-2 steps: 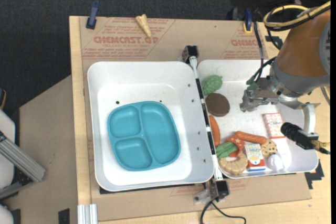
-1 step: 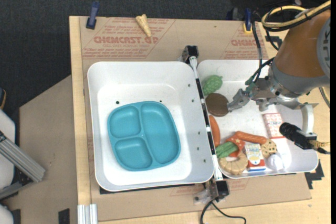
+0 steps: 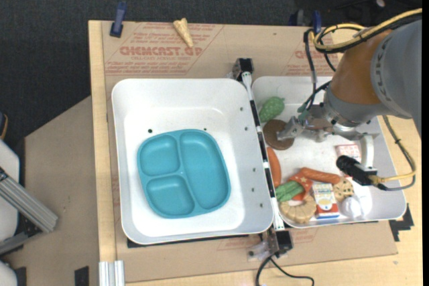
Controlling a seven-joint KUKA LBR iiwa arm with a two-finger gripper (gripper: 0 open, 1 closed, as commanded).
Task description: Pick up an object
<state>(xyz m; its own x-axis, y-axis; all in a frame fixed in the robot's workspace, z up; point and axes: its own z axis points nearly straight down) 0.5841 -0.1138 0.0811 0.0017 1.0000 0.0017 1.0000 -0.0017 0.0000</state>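
Reaching in from the right, the grey arm (image 3: 395,70) with its orange band hangs over the right bin (image 3: 288,85), and the pincer (image 3: 293,129) sits low at the right edge of a brown disc (image 3: 275,136) in that bin's far left part. Whether the pincer is apart or together I cannot tell, nor whether it grips the disc. Just beyond the disc lies a green leafy piece (image 3: 271,108). Nearer, along the bin's left wall, lies an orange carrot-like stick (image 3: 273,167). A red sausage (image 3: 320,176), a green pod (image 3: 289,191), a round tan biscuit (image 3: 299,211), a small carton (image 3: 324,201) and a pale dotted cube (image 3: 344,189) crowd the near part. The left bin (image 3: 134,97) holds a teal divided plate (image 3: 184,172). On the table (image 3: 214,50), beyond the left bin's far side, lie a blue clamp (image 3: 118,19) and a beige cone (image 3: 182,31)
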